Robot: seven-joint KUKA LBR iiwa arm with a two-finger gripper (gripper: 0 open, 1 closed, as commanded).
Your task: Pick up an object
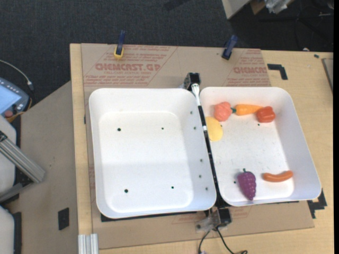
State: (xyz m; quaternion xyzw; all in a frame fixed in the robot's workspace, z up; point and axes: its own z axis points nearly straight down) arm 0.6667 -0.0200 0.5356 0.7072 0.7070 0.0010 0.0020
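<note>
Brown cardboard (175, 62) on my worktop reads "CHEMCAST" in red print. In the right bin (302, 157) lie purple grapes (247, 184), a yellow lemon (214, 128) and an orange carrot (247, 109). My end effector's state I cannot tell.

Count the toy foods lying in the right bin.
6, all in the right bin: pink fruit, orange carrot and red pepper along the far side, yellow piece at the left wall, purple grapes and orange sausage near the front.

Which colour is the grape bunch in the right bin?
Purple, with a dark stem; the grape bunch lies near the front of the right bin in the camera view.
</note>
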